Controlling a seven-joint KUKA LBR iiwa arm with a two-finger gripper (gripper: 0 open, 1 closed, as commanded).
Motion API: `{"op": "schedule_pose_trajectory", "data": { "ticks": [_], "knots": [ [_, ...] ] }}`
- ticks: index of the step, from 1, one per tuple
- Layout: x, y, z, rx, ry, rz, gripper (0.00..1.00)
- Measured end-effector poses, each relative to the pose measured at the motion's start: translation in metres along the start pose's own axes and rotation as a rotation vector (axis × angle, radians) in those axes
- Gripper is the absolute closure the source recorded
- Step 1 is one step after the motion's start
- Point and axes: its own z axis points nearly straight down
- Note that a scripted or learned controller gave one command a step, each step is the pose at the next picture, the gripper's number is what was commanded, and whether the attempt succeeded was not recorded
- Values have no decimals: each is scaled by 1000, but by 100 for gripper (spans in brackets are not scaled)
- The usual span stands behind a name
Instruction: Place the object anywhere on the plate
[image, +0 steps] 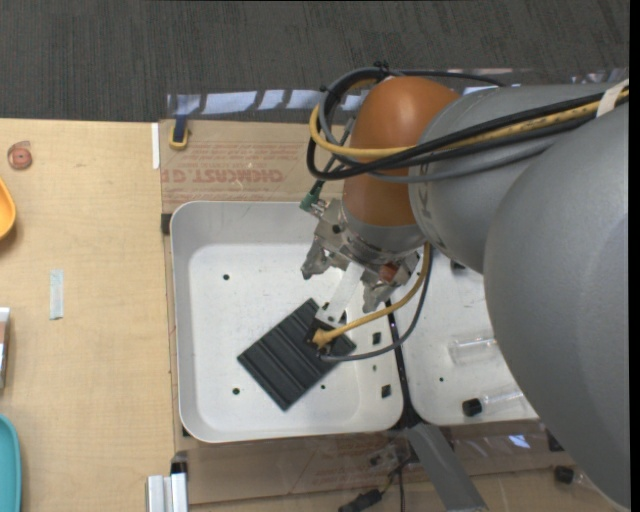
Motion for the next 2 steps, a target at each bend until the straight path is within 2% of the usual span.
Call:
{"op": "schedule_pose_trajectory", "data": {
  "ticks": [1, 2],
  "knots": [
    [58, 20, -81, -3, 4, 611, 0],
    [57, 22, -89, -4, 1, 616, 100]
  ]
}}
